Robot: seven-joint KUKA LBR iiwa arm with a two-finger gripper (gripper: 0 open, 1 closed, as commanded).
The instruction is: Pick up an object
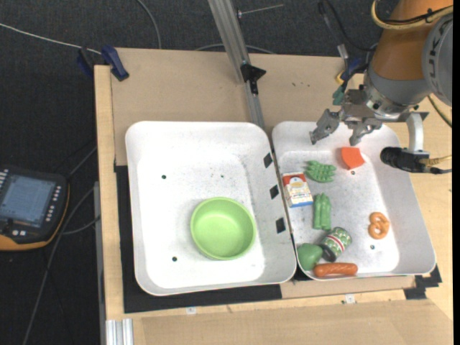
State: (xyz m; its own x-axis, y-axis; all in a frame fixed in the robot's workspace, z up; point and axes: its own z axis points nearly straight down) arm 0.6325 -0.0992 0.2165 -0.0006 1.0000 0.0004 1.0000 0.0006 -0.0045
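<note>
Currently, the gripper [340,126] is observed with fingers spread open and gripping nothing, while the orange block [352,157] is noted lying just below the fingertips in the right bin [410,214].

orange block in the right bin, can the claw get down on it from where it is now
Probably yes. The orange block lies by itself on the bin floor, apart from the green toy, and the open claw hangs just above and beside it, nothing between them.

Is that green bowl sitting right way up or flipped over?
Right way up: the green bowl in the left bin shows its hollow inside and rim.
</note>
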